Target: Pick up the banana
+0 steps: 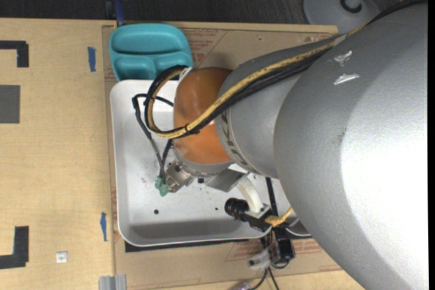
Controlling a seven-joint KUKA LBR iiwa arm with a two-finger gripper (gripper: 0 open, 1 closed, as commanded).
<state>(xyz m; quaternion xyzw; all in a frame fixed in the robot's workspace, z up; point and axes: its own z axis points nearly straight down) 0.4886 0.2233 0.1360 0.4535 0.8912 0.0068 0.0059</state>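
Note:
My arm reaches in from the right and hangs low over the left white bin. Its orange band and thick grey links cover the bin's middle and right side. Below the band, the metal wrist end of my gripper points down at the bin floor, with a small green connector beside it. Black and yellow cables loop around the wrist. The arm hides whatever lies under it in the bin.
A teal compartment tray leans at the bin's far edge. Small dark specks dot the bare bin floor at the left and front. The cardboard-coloured bench stretches to the left, with black and blue tape marks on it.

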